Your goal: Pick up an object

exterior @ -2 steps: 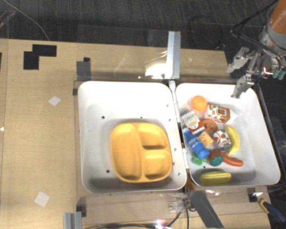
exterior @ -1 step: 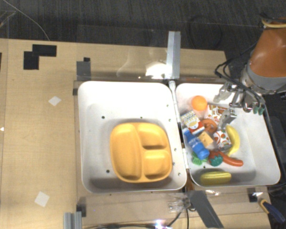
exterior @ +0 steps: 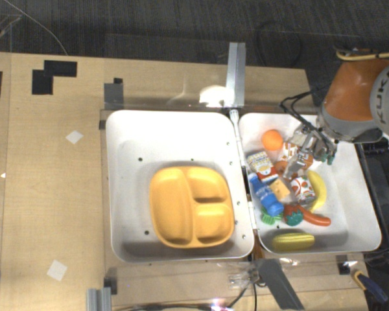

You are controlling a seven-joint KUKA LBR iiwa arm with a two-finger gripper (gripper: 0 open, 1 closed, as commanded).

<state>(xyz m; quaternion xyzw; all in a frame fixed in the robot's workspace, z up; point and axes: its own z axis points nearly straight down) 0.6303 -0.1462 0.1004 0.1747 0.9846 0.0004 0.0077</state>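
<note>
The right shallow white bin (exterior: 363,193) is crowded in its left half by small toys packed close together, among them an orange ball (exterior: 271,139), a yellow banana (exterior: 318,190) and a yellow-green corn cob (exterior: 293,240). Open floor is left along its right side. The left white bin (exterior: 129,141) is partly taken up by 1 yellow compartment tray (exterior: 191,206); bare floor is left around it.
</note>
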